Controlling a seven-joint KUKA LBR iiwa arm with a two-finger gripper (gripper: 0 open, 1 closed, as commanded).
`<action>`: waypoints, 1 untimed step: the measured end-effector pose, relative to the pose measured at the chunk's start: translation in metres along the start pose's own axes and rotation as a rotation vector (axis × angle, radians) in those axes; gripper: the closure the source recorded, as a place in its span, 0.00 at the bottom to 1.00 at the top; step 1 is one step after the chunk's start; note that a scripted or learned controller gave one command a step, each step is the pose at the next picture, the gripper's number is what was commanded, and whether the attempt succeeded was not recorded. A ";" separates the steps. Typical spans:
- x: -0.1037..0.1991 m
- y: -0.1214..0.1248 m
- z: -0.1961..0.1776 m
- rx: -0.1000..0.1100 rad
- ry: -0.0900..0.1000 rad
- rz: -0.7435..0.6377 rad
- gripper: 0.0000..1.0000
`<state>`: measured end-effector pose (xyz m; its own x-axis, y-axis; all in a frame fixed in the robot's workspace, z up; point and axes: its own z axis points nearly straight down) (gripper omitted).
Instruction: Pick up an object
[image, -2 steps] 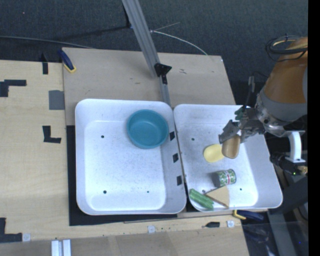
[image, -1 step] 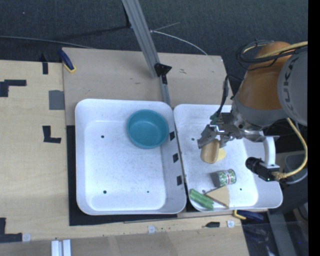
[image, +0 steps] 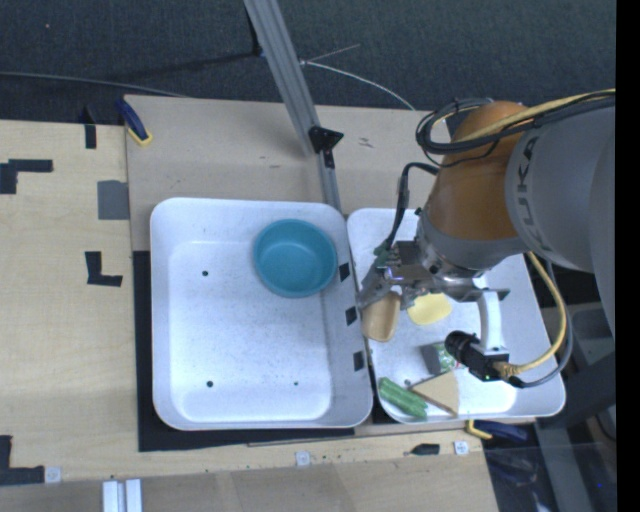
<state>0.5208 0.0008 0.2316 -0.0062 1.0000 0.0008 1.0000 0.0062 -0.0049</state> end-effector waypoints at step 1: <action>0.047 -0.020 0.004 0.000 0.000 0.000 1.00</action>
<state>0.5009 0.0478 0.2280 -0.0059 1.0000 0.0007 1.0000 0.0059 -0.0049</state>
